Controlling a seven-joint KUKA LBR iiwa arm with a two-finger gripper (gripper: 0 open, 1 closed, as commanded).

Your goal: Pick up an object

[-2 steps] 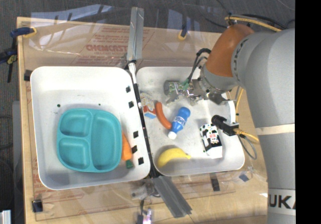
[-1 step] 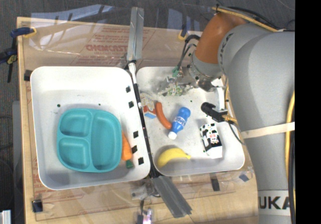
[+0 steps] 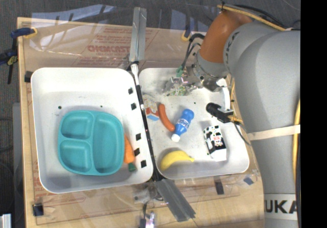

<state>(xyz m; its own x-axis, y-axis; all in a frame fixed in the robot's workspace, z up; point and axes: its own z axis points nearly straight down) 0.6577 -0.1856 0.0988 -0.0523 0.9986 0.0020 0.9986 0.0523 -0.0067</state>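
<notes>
Grey arm [image 3: 265,84], orange band, black cables, "UKA" lettering.

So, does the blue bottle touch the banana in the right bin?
Apart. The camera view shows bare white bin floor between the blue bottle and the banana.

Carrot [image 3: 129,151] partly under plate [image 3: 92,141]; gripper [image 3: 180,85] perhaps blurred

Smooth plastics on bare wood

The two white bins [image 3: 82,81] look like smooth, faintly glossy plastic; the teal divided plate [image 3: 91,142] is matt plastic, the blue bottle [image 3: 183,123] shiny, and the tabletop [image 3: 255,199] pale, raw-looking wood.
</notes>
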